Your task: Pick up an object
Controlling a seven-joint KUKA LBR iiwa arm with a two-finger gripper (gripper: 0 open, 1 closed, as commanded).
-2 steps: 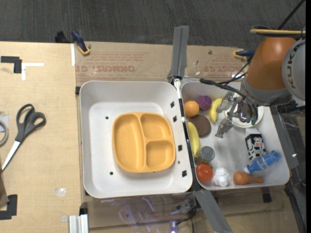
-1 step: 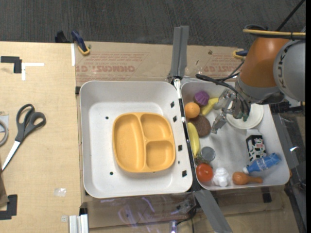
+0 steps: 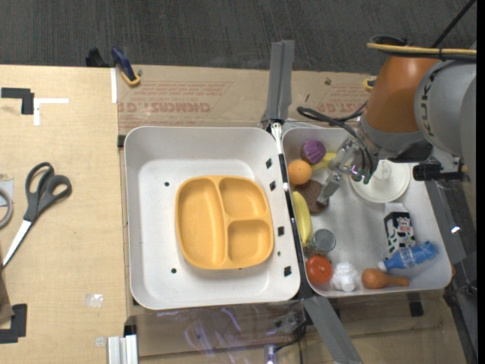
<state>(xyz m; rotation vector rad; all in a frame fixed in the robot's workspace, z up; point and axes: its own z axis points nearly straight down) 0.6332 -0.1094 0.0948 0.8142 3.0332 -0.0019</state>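
Pale wooden bench [image 3: 61, 279] under two white bins, scissors [image 3: 34, 203] lying on it at far left, dark floor beyond. Left bin [image 3: 144, 279] carries a yellow divided plate [image 3: 225, 222]. Right bin [image 3: 432, 279] is crowded: banana [image 3: 302, 217] along its left wall, long axis running near-to-far; orange ball [image 3: 300, 172] just beyond it; purple piece [image 3: 313, 152]; red tomato [image 3: 319, 268]; small tin [image 3: 324, 240]; white cup [image 3: 383, 182]; cow-print carton [image 3: 398, 232], upright; blue bottle [image 3: 409, 256], lying tilted, cap toward the near side. Arm [image 3: 424, 105] enters from right. Gripper [image 3: 331, 186] low over the bin beside the banana; jaw spread cannot be made out, nothing visibly held.
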